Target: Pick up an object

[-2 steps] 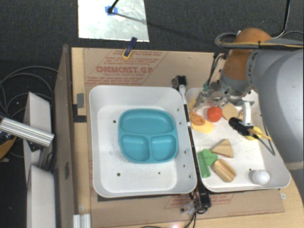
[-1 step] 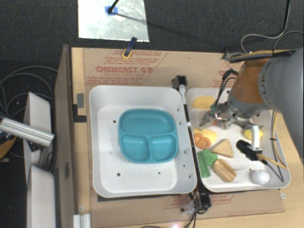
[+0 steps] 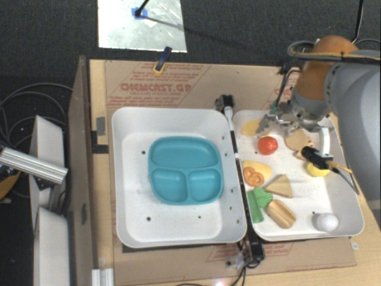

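Red tomato [image 3: 268, 145] lies in the right bin [image 3: 348, 219] just below my gripper [image 3: 284, 119], seemingly poised to descend, though I cannot tell its finger state.

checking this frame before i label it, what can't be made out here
- End effector, camera view: the wrist above covers its tips, so open or shut is unclear, and whether anything is held.
- Tan piece: partly under the end effector, shape unclear.
- Yellow item at the right bin's far edge: partly hidden, too small to identify.
- Arm: cut off by the right edge.
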{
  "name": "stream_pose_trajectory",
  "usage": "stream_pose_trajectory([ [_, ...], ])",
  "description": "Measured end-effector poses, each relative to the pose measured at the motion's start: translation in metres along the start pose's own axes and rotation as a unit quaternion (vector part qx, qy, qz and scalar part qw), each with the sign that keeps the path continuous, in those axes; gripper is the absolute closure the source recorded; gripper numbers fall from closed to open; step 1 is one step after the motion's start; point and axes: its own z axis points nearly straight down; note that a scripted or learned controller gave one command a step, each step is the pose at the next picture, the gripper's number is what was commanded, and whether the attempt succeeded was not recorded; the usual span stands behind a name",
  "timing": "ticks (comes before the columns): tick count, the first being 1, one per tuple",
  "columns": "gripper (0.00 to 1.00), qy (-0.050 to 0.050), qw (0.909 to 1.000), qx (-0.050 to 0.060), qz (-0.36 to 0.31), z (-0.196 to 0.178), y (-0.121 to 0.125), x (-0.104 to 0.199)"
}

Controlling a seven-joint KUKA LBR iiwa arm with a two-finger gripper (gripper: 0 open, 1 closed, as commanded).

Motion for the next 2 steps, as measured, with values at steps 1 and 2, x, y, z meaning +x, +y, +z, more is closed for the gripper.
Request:
stream_pose_trajectory([
  [1,0.0,0.002,1.0,0.005,0.0,0.001,-0.035,0.036],
  [2,1.0,0.002,1.0,0.002,-0.001,-0.01,-0.033,0.035],
])
